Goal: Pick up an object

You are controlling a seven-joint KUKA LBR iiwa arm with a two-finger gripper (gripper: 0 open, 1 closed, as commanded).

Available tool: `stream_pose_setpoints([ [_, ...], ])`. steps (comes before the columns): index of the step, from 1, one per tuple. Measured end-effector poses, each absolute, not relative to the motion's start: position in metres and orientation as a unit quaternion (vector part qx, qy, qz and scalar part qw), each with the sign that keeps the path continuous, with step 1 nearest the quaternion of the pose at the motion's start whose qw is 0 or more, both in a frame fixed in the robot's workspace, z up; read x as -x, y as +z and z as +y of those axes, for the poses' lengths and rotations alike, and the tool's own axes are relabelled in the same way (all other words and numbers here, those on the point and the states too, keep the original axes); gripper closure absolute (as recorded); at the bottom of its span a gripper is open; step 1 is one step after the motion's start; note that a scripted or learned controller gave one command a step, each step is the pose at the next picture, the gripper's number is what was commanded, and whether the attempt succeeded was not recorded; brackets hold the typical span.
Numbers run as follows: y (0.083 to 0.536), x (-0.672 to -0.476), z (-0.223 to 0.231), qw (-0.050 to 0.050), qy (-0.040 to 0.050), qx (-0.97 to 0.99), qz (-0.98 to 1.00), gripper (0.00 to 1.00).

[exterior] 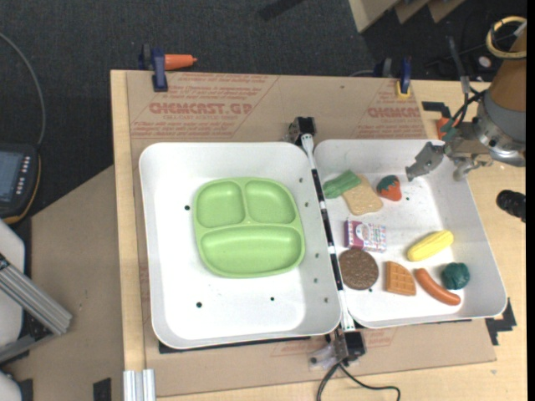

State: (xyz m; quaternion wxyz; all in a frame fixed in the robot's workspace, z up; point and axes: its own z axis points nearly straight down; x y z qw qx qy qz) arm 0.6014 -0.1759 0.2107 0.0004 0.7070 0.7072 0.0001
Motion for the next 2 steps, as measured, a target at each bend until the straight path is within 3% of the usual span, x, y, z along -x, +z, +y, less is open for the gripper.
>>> stream_pose_setpoints([
  [1, 0.102, -0.632, -0.160, -0.003, -0.0013, -0.706, 0.708, 0.00],
  [2, 0.120, -0.633, -0.162, 0.001, 0.0005, -0.706, 0.708, 1.00],
])
